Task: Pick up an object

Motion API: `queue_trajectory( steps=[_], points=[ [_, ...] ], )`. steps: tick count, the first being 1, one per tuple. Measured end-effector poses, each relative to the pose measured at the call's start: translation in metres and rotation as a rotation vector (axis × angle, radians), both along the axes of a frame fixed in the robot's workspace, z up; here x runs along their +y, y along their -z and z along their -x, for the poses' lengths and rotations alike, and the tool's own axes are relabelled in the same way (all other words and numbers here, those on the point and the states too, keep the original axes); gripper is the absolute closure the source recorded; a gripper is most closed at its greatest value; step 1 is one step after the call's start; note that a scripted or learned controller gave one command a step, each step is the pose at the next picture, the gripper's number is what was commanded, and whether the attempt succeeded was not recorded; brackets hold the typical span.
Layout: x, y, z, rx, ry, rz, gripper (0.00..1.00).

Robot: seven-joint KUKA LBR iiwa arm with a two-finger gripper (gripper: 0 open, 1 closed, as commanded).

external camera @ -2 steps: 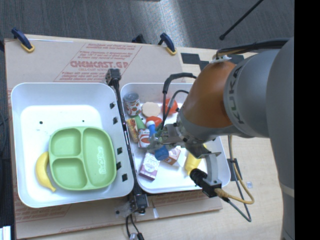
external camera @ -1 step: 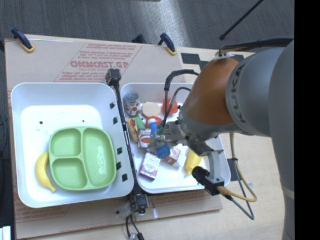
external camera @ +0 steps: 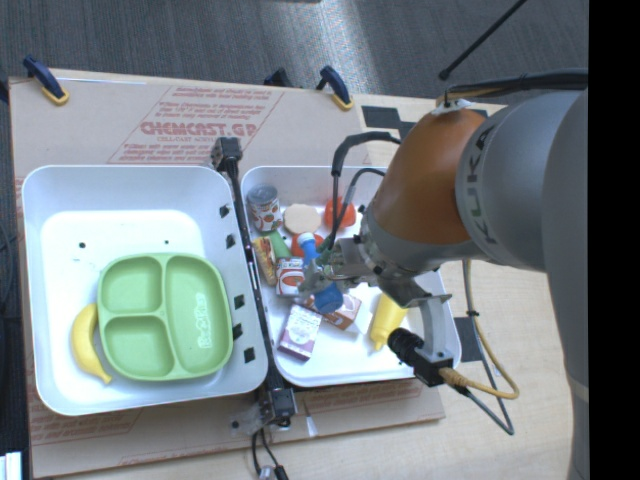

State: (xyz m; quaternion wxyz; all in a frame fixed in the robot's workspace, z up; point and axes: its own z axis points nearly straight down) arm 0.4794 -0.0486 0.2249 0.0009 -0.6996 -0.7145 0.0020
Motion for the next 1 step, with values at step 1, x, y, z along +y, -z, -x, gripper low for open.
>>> queue_trajectory(
  steps=[1],
  points=[
    [0.0003,-0.0102,-0.0011,0.0,-0.004,0.0,1.0]
  ],
)
